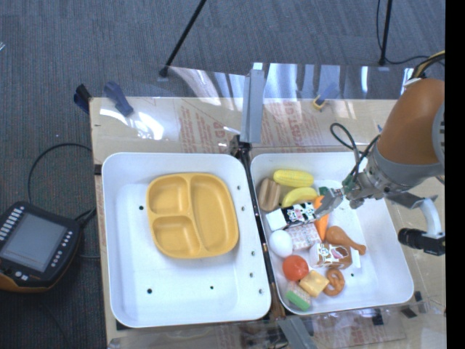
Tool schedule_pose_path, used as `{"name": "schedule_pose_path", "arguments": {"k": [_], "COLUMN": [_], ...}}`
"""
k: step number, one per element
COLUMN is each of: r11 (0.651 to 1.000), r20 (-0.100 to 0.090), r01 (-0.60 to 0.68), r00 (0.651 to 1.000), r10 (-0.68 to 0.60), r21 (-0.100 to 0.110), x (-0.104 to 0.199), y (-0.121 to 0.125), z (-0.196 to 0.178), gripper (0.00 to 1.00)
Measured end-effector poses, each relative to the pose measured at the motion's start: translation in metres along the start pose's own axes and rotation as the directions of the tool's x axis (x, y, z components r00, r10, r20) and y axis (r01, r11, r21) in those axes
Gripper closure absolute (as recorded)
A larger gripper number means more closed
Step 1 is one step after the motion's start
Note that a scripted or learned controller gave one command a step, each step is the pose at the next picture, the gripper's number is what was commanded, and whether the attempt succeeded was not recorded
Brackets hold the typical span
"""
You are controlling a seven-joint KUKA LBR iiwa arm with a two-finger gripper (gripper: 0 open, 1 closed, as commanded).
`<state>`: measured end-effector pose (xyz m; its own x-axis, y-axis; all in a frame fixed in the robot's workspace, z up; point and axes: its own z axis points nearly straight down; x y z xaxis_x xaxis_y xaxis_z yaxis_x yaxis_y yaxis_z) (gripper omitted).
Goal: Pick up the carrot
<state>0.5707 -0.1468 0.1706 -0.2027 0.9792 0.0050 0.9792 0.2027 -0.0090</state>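
The carrot [322, 226] is a small orange wedge lying in the right bin [389, 267], between a black-and-white milk carton [293, 215] and a brown chicken drumstick [344, 238]. My gripper [326, 199] reaches in from the right and sits low over the carrot's upper end, touching or nearly touching it. The arm's grey wrist and orange band [410, 126] rise behind it at the right. The carrot still rests among the other food items.
The right bin also holds a corn cob [293, 177], banana [299, 195], bread roll [268, 193], egg [280, 242], tomato [295, 267], cheese [314, 283] and pretzel [336, 281], packed close. A yellow divided plate [192, 214] lies in the left bin [131, 282].
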Motion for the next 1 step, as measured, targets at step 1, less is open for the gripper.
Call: {"name": "schedule_pose_path", "arguments": {"k": [1], "r11": [0.998], "r20": [0.013], "r01": [0.056], "r00": [0.998], "r10": [-0.056], "r21": [-0.025], "x": [-0.0240], "y": [0.0175], "z": [0.0572], "gripper": [0.00]}}
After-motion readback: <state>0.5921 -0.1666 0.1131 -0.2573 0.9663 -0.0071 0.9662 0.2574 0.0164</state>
